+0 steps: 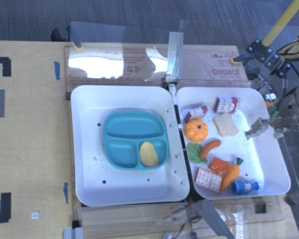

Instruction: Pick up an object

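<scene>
Grey two-finger gripper [254,130], its finger state indiscernible, hovers over the right shallow white bin's [275,176] right side; toy foods, including a small orange plastic pumpkin [196,130], lie apart to its left.

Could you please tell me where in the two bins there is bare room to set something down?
Left bin: bare floor all round the blue tray, widest in front; its two compartments without the potato are free. Right bin: a bare patch between the cracker, the carrot and the gripper. Crowded from the pumpkin to the bottle.
</scene>
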You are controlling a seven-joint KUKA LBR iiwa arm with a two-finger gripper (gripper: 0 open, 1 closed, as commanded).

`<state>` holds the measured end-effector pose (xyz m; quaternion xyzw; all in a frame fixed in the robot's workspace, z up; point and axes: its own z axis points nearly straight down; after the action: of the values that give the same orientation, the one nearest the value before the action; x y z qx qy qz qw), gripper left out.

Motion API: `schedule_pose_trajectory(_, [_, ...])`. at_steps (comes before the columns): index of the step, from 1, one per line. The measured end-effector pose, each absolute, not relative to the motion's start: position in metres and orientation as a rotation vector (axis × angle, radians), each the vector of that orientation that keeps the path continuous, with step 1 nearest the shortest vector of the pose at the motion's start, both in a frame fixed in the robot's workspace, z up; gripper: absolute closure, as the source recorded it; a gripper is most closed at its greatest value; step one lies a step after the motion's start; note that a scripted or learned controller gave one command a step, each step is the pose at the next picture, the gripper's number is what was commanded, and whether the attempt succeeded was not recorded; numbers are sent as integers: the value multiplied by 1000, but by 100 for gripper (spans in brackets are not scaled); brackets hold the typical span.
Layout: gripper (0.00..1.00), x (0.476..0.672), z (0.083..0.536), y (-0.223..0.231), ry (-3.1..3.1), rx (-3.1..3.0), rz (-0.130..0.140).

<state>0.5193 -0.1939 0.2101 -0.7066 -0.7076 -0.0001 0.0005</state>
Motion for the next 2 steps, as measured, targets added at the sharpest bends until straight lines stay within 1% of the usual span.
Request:
schedule_pose_trajectory(1, [0, 495, 88, -115, -2296, -2153, -9])
schedule_pose_trajectory(2, [0, 483, 88, -97, -2402, -2040, -8])
